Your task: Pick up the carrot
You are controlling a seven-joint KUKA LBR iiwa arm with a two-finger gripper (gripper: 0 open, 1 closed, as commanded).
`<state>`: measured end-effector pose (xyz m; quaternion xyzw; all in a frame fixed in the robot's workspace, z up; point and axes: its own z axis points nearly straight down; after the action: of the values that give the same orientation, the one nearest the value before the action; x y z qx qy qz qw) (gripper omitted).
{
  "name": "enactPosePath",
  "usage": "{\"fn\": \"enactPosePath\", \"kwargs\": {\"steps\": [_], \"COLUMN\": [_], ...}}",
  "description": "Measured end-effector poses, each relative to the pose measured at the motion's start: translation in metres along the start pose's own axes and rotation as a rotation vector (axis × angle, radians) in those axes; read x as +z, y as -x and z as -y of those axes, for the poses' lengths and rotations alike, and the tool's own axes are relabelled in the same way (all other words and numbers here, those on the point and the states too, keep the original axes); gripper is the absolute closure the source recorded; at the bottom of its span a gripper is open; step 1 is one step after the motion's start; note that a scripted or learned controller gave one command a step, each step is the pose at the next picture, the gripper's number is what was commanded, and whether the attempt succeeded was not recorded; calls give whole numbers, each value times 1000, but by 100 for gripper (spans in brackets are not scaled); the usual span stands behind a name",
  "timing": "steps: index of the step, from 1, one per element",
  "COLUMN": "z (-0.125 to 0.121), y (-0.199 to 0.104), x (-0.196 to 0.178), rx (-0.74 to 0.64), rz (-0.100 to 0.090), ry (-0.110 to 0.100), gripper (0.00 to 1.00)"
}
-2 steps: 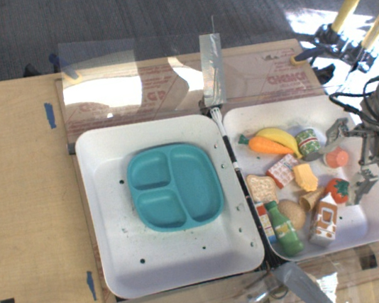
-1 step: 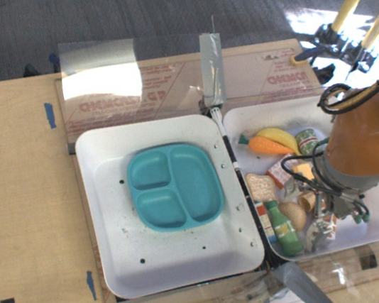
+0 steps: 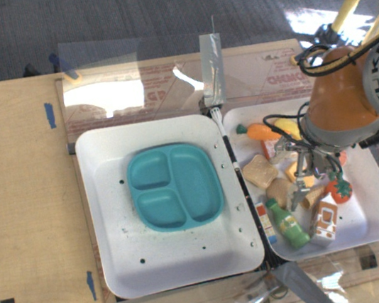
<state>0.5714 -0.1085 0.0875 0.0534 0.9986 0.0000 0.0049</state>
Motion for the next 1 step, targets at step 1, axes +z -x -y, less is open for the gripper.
{"fn": "enactPosePath", "kwargs": {"steps": [1], "z": [-1], "y": [4], "x": [-15], "rx": [-2], "rz": [15], "ry": [-1], "gripper": [100]}}
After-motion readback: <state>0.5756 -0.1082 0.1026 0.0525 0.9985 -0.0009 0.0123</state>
